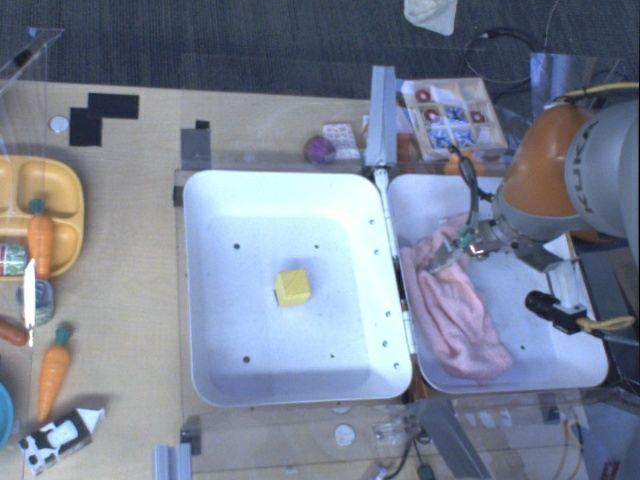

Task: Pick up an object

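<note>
Pink cloth lying crumpled in the right bin, stretched from near the middle divider down toward the front wall. Gripper down at the cloth's top end, touching or just above it — hard to tell which. Fingers too small and blurred to call spread or pinching. Might slip — soft cloth, maybe just a thin fold caught. Might drag against the bin wall, so close to the divider. Yellow block alone in the left bin, well apart from it all.
</note>
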`<state>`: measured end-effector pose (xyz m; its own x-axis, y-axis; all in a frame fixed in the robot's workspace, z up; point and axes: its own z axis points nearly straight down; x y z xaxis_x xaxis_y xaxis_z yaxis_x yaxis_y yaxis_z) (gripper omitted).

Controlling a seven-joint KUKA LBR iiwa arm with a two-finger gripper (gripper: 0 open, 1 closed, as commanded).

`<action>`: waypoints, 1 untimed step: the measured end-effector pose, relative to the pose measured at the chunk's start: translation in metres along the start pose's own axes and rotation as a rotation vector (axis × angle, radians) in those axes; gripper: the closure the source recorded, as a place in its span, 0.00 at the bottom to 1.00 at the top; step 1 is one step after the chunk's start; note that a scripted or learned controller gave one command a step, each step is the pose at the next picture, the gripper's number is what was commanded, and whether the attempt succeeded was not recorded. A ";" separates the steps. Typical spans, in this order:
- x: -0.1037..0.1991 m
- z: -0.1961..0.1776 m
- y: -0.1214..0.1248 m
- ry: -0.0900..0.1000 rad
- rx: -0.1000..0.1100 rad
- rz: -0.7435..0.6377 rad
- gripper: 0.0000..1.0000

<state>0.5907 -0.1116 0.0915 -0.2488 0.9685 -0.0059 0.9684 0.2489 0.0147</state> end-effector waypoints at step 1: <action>0.019 0.000 0.021 0.000 -0.002 -0.029 0.00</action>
<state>0.6060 -0.0877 0.0915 -0.2763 0.9611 -0.0061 0.9609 0.2764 0.0161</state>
